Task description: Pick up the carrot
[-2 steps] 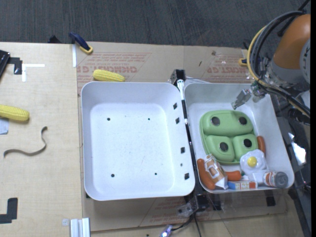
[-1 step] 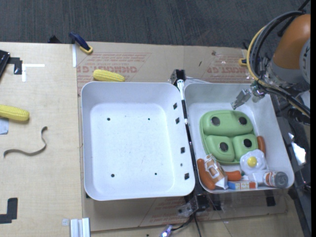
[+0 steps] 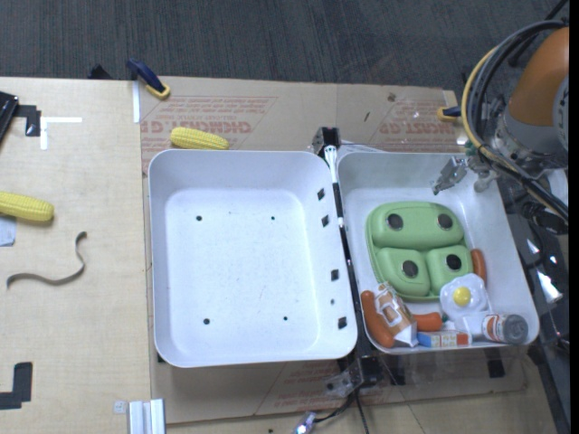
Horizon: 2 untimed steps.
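Camera view, from above at a slant: the left bin [image 3: 181, 188] offered a bare white floor, open from wall to wall; the right bin [image 3: 362, 174] was clear along its far and left sides, its near half crowded; the gripper [image 3: 450, 174] hung over the right bin's far right corner, close to the rim, and whether it stood open or closed could not be told; a green moulded tray [image 3: 416, 247] lay at the bin's middle; the carrot [image 3: 479, 263], small and orange, lay just beside the tray's right edge, near the right wall; a fried egg [image 3: 463, 296], a sausage [image 3: 376, 325] and a bottle [image 3: 503, 328] lay along the near wall; outside the bins, a corn cob [image 3: 198, 138] lay behind the left bin, another corn cob [image 3: 25, 207] far left.
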{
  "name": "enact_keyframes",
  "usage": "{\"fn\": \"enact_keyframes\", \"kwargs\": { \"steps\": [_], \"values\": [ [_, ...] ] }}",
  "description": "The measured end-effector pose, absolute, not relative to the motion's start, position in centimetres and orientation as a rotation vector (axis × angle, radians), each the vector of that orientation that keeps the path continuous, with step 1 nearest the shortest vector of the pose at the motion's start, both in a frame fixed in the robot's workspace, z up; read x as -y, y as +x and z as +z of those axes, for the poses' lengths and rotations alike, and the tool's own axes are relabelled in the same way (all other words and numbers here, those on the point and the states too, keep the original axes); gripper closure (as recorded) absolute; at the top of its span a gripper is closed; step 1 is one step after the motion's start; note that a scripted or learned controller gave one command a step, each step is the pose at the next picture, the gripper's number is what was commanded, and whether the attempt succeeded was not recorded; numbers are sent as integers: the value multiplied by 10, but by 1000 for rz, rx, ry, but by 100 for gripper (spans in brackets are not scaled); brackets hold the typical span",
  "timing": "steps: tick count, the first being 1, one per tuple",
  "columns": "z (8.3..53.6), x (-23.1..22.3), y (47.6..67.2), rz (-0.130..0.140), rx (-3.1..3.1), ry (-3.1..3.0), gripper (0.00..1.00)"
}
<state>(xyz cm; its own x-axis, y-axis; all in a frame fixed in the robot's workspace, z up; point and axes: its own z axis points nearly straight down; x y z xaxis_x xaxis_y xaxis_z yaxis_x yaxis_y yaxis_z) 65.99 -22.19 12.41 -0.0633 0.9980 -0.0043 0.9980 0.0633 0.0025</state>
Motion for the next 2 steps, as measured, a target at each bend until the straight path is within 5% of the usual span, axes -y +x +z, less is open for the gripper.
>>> {"fn": "enact_keyframes", "kwargs": {
  "steps": [2],
  "values": [
    [96,211,664,20,-1846,2548,0]
  ]
}}
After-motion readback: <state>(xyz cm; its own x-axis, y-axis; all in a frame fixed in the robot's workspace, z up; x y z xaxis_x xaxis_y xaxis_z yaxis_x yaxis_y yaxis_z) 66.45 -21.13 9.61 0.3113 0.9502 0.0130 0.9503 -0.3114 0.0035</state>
